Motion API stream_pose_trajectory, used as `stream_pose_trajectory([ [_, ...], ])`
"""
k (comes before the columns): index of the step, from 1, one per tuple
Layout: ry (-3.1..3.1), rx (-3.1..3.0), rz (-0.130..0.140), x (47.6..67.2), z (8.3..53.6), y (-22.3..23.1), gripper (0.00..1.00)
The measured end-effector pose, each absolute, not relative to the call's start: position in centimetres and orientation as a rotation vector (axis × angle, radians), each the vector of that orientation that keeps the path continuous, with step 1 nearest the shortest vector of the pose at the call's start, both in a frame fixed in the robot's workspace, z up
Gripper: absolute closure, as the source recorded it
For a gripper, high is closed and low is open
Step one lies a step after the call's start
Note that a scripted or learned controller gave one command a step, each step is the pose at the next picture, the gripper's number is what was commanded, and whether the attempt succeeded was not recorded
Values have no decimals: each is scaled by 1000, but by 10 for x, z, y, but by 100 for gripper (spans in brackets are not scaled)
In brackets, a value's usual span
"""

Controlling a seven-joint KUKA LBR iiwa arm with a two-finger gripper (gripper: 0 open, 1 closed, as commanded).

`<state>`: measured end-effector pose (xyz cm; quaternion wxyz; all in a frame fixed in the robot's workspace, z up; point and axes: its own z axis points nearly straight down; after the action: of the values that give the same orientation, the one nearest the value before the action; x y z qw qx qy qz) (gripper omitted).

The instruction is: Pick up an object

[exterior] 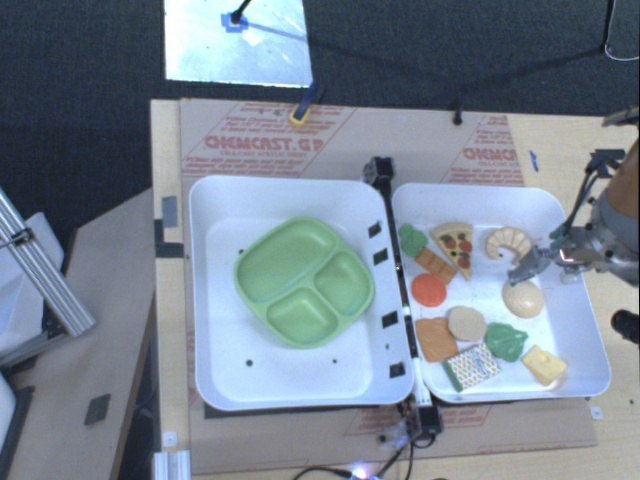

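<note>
Tan desk (250,133), two white bins; pincer (533,264) in right bin (578,320), grip state unclear; pale round bun-shaped toy (523,298) just at its 6 o'clock.

Floor: dark blue-grey carpet (80,88) across the top and left. A square reflective metal plate (200,38) lies on it at upper centre. The pale wooden bench top (165,148) carries a brown cardboard sheet with red "CHEMCAST" lettering (262,140). A lower tan side table (105,298) adjoins at left, beside a silver aluminium frame rail (35,268). Lighting is even and diffuse.
</note>
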<state>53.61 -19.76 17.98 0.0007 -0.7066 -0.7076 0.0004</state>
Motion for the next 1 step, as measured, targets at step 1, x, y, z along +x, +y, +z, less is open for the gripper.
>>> stream_pose_trajectory([
  [1, -2221, -2217, 2, 536, 117, -198, 0],
])
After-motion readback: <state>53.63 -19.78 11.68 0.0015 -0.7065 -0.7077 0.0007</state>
